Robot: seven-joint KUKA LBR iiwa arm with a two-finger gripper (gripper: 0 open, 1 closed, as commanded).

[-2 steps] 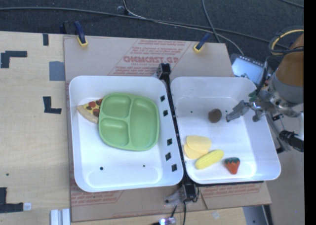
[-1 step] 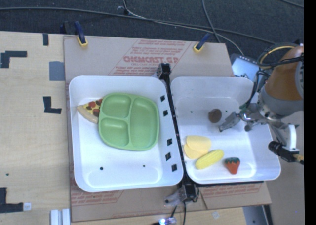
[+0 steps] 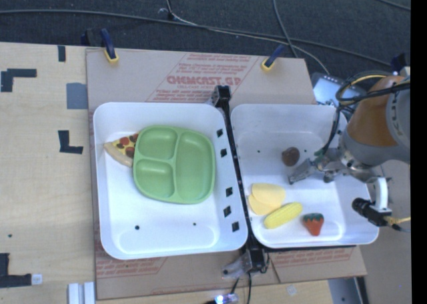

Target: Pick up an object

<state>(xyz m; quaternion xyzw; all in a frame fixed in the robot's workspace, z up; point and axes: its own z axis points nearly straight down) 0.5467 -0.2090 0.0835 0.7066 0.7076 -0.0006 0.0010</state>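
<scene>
In the right bin (image 3: 280, 119) lie a small brown ball (image 3: 290, 156), a pale yellow piece (image 3: 267, 196), a yellow corn cob (image 3: 282, 215) and a red strawberry (image 3: 313, 223). My gripper (image 3: 301, 173) hangs low over the right bin, just right of and below the brown ball and above the corn cob. Nothing shows in its grasp. The arm's orange band (image 3: 373, 123) sits over the bin's right edge.
The left bin (image 3: 160, 236) holds a green divided plate (image 3: 175, 164) with a pizza slice (image 3: 122, 149) tucked at its left edge. A black divider strip (image 3: 230, 169) runs between the bins. Cables (image 3: 300, 3) trail behind the bench.
</scene>
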